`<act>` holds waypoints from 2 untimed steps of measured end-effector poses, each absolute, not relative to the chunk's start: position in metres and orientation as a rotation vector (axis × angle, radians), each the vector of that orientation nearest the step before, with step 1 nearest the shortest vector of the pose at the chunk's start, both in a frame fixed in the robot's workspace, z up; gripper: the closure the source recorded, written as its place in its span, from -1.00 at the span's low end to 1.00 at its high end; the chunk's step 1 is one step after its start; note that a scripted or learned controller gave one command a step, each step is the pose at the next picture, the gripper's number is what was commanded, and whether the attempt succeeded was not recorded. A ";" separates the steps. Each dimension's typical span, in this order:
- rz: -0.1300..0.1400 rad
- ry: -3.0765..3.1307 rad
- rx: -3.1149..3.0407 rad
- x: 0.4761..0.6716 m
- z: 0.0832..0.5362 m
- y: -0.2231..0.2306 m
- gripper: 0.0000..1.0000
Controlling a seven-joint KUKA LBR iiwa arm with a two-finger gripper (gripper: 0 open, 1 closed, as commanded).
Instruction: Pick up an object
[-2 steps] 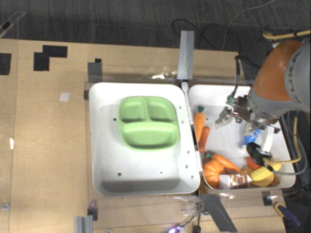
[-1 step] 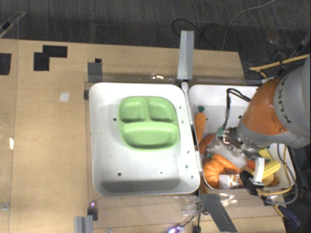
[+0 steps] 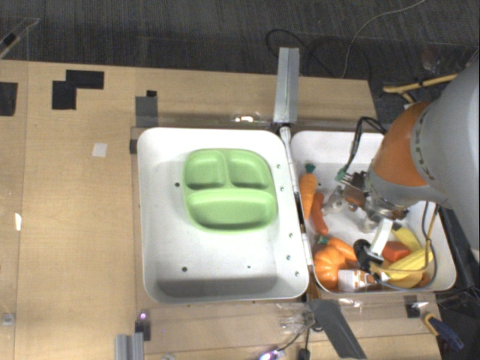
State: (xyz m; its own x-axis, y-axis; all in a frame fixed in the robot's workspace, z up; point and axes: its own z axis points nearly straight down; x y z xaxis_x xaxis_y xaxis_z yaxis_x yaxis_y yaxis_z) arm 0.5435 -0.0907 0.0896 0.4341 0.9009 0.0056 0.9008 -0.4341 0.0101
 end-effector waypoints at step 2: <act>0.015 2.051 2.365 0.601 0.089 -0.093 -1.00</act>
